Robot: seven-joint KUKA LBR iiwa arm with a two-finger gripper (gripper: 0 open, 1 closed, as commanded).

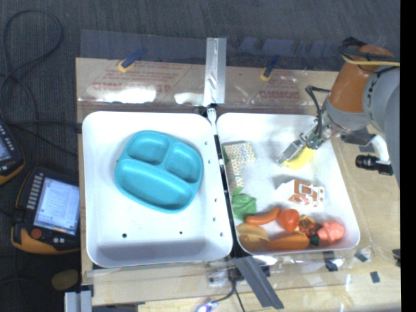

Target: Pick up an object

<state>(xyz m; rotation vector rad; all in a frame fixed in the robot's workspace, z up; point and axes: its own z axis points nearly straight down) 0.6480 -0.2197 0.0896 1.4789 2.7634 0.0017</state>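
My gripper [290,153] reaches down into the right bin [260,125] at its upper right, slanting toward the lower left. A small yellow object [305,159] lies right beside and partly under it, touching or nearly so; whether it is held I cannot tell. Along the bin's front lie a green piece [244,205], an orange carrot-like piece [261,217], a red tomato-like piece [289,220], a pink piece [332,231] and a long orange piece [286,242]. A white and orange packet [305,192] sits mid-right. A patterned card [237,156] lies by the left wall.
The left bin [104,233] holds a blue compartment plate [159,169]. A metal strip [215,70] stands behind the divide between the bins. A handheld pendant [45,210] lies on the floor at the far left. The arm's orange band [351,86] is above the right bin's far corner.
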